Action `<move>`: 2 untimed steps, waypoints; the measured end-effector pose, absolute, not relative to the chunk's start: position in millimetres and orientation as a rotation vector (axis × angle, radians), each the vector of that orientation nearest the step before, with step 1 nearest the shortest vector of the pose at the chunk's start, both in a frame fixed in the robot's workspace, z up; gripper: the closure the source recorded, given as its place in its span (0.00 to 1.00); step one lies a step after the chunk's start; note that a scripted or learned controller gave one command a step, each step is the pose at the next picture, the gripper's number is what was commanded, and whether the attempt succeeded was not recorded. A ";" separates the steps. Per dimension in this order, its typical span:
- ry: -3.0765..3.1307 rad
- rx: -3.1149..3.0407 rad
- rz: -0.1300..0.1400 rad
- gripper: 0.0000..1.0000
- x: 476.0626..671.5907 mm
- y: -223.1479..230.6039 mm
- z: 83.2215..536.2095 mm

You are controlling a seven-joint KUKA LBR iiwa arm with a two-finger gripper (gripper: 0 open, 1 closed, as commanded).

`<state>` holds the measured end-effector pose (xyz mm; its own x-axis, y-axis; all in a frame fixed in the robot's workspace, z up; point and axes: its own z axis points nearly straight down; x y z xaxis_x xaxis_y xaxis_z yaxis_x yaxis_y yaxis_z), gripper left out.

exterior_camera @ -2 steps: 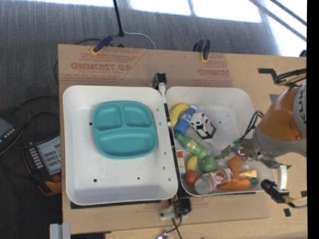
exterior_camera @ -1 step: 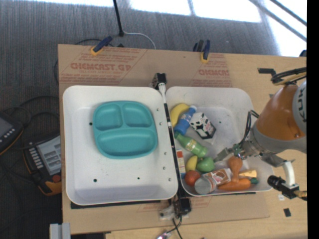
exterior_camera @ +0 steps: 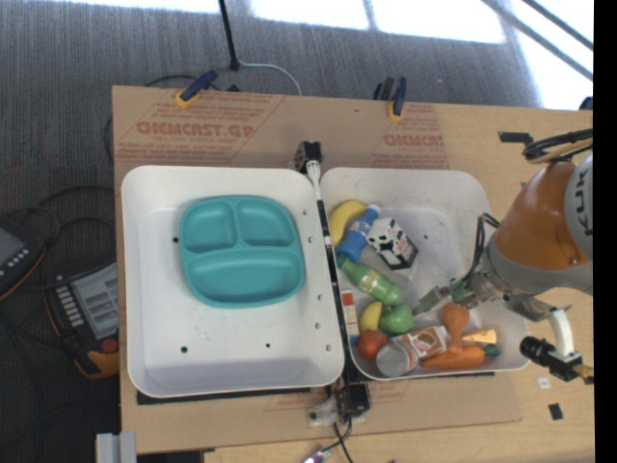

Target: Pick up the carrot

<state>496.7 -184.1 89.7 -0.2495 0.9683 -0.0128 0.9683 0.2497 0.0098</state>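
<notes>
Reaching into the right bin (exterior_camera: 453, 186), your gripper (exterior_camera: 453, 302) sits just above the carrot (exterior_camera: 455, 359), which lies lengthwise along the bin's near wall, beside the ketchup bottle (exterior_camera: 416, 344). Arm bends in from the right, wrist down. Can't tell if it's grasping anything.
</notes>
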 end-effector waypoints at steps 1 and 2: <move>2.471 1.913 0.000 0.00 496.8 -183.9 89.7; 2.471 1.914 0.005 1.00 498.0 -182.8 100.4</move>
